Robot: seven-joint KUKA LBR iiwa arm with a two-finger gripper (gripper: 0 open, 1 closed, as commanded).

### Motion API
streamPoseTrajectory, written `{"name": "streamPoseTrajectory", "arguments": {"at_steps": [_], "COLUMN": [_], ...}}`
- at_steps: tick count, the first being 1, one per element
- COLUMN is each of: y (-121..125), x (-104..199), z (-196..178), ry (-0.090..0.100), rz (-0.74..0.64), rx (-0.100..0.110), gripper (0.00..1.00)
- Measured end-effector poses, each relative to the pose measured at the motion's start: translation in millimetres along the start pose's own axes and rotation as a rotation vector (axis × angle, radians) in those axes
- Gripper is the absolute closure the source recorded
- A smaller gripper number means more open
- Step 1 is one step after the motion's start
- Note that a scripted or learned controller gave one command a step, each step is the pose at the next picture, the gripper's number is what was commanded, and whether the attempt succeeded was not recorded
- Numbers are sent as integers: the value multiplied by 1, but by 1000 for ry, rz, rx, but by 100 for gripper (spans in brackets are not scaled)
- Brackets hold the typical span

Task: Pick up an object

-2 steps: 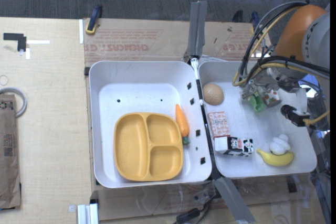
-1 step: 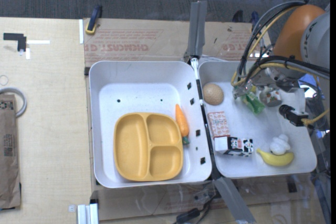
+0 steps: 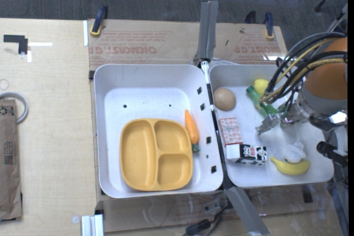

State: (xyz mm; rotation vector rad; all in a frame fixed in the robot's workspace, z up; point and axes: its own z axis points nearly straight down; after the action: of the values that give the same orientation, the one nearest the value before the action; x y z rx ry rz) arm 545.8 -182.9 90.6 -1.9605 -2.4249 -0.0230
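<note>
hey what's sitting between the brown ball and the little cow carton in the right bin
In the camera view, a small red-and-white packet lies between the brown ball and the cow carton.

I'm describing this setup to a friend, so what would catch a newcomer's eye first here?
Probably the big yellow divided plate in the left bin, with a carrot lying beside its right edge. Next, the grey and orange arm reaching over the right bin, above a banana near the front.
</note>
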Motion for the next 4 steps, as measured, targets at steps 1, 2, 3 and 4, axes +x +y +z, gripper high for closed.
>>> {"name": "streamPoseTrajectory", "arguments": {"at_steps": [1,2,3,4], "y": [29,3,-53,-39], "x": [40,-18,-4,-13], "z": [4,-97,2,-46], "ry": [-27,-28,-25,-27], "rz": [474,546,424,537], "rx": [-3,-3,-2,-3], "gripper": [0,0,0,0]}}
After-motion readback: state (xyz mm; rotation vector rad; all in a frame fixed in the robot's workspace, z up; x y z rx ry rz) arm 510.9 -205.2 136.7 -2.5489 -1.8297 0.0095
